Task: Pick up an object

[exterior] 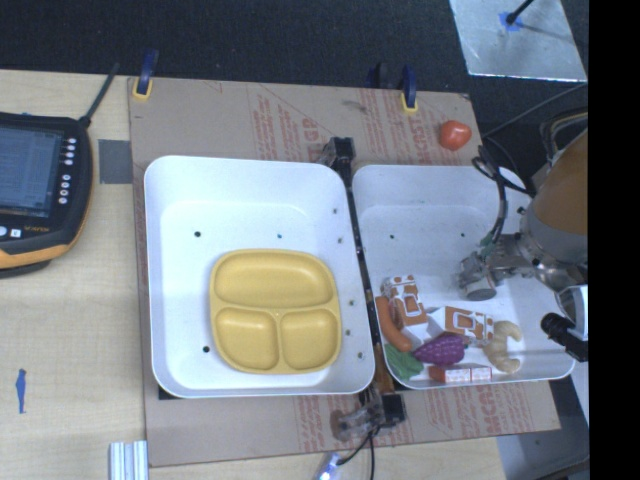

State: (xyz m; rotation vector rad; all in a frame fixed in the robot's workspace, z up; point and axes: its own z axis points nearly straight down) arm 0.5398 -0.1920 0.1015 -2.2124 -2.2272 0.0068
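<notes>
While the arm (560, 203) reaches in from three o'clock, we note its gripper (480, 280) low over the right bin (420, 193), near that bin's centre-right. We cannot tell how its jaws stand, and we see nothing between them.

Objects crowd the right bin's six o'clock edge: a purple grape bunch (440, 348), an orange carrot (392, 326) at its nine o'clock, a green piece (403, 364) below the carrot, two small orange-and-white cartons (405, 296) (468, 322), a pale croissant-like piece (503, 346) toward four o'clock. All lie apart from the gripper, at its six to seven o'clock.

Left bin (180, 193) holds a yellow divided plate (275, 308). A red ball (454, 134) sits on the cardboard (260, 118) at the right bin's one o'clock. A tablet-like pendant (35, 190) lies at far nine o'clock.
</notes>
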